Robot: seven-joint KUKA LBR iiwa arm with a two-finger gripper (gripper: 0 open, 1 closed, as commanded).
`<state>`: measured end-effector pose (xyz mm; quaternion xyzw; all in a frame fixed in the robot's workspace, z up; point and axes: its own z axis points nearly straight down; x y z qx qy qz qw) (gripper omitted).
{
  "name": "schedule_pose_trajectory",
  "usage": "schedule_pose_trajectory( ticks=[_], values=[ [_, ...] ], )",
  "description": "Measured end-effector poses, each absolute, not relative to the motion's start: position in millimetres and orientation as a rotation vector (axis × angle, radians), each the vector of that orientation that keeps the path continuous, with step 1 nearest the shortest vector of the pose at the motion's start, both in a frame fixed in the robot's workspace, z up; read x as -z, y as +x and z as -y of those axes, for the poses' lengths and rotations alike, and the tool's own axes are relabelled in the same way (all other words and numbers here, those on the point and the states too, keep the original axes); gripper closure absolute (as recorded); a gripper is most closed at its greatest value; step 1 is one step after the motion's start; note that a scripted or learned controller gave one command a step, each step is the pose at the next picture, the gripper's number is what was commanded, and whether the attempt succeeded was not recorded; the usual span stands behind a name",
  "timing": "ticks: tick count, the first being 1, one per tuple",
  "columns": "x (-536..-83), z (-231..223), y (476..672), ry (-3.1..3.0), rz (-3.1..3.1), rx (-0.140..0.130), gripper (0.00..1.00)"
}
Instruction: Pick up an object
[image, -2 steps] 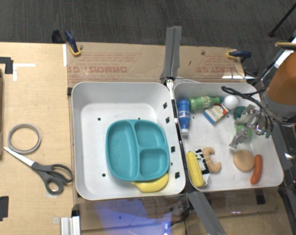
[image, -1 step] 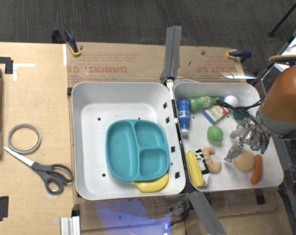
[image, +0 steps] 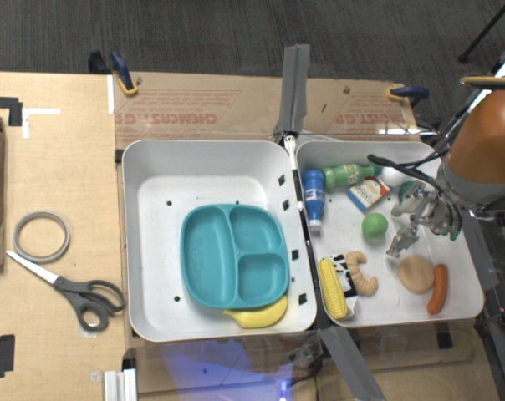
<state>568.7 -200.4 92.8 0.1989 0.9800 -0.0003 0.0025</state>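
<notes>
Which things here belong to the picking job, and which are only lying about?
Job: end effector; round green ball; tan round bun; orange sausage; yellow corn cob; blue bottle.

Lying about: grey-handled scissors; grey tape roll; blue clamp.

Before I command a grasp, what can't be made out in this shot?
- Gripper, camera view: finger state unclear, blurred against wrist hardware.
- Banana: mostly hidden under the teal plate.
- Carton: label too small to read.
- Black-and-white item: partly covered by the corn, unidentifiable.
</notes>
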Motion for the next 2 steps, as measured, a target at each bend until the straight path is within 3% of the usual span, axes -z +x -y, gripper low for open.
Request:
schedule_pose_trajectory(
  ticks=[1, 2],
  values=[
    [-93, 176, 628.0, 0.760, -3.042, 0.000, 0.00],
    [-93, 132, 628.7, 0.816, -3.031, 0.000, 0.00]
  ],
)
